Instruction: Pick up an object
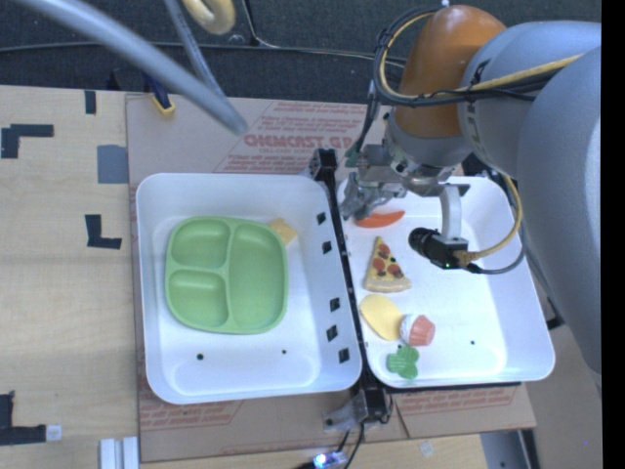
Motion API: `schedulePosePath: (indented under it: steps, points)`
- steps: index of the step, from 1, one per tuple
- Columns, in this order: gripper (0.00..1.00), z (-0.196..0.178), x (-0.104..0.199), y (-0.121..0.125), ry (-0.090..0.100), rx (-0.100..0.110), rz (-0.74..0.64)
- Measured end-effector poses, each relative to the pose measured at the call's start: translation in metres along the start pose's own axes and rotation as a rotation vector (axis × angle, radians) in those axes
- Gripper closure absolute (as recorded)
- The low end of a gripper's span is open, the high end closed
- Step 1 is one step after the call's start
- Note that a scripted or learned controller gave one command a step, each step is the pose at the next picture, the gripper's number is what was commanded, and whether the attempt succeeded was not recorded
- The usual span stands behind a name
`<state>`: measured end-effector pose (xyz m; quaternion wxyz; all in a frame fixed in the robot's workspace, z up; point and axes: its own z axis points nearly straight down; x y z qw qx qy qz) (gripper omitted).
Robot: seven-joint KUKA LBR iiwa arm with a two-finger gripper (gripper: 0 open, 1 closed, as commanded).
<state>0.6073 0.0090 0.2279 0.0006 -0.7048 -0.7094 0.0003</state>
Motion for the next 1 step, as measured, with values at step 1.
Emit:
schedulePosePath:
  steps: [1]
  points:
    - [1.0,-0.0068,0.0501,0.021,0.001,-0.002,0.0]
